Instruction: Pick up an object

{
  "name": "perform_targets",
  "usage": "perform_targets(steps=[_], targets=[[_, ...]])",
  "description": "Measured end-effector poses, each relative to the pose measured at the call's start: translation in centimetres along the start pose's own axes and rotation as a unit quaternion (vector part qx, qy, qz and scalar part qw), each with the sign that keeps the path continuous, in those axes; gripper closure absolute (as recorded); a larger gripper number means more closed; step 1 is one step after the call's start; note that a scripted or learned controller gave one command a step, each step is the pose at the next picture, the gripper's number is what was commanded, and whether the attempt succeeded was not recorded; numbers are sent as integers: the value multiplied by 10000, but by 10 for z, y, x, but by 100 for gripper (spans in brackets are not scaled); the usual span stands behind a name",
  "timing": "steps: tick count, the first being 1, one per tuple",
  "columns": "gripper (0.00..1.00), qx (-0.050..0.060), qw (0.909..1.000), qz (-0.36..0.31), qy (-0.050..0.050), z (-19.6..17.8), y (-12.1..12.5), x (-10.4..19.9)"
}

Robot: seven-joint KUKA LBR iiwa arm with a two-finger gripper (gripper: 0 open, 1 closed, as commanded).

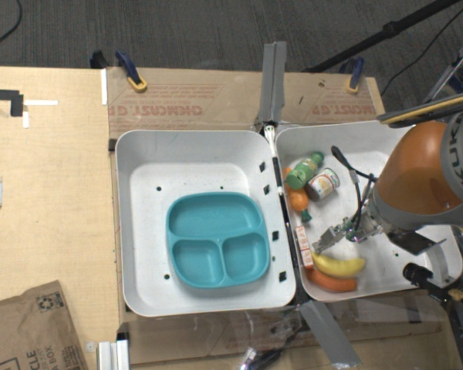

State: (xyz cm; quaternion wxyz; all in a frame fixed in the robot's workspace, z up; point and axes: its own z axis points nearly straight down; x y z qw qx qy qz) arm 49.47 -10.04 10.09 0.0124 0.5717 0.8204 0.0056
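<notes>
The right bin (393, 277) holds several small items. A green bottle (302, 170) and a small can (323, 184) lie at its far left, with an orange fruit (297, 200) just in front of them. A yellow banana (341, 266) rests on an orange-red sausage-shaped piece (332, 283) at the near left. My gripper (330, 238) reaches in from the right, low over the bin floor, just above the banana and to the right of a thin red-and-white packet (302, 243) by the bin wall. I see nothing held in it.
The left bin (139, 206) carries a teal three-compartment plate (217, 239). A metal divider bar (273, 83) runs between the bins at the back. The grey arm with its orange band (420, 168) covers the right bin's right half. Clamps and cardboard lie behind.
</notes>
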Motion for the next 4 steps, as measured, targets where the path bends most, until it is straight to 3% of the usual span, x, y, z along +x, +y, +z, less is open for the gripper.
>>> perform_targets(steps=[1, 2, 3, 4], targets=[[0, 24, 9914, 1305, 19, 2, 114, -62], [0, 171, 9962, 856, 78, 6, 147, -76], [100, 202, 9962, 847, 84, -4, 146, -75], [100, 118, 9940, 1089, 43, -102, 155, -65]])
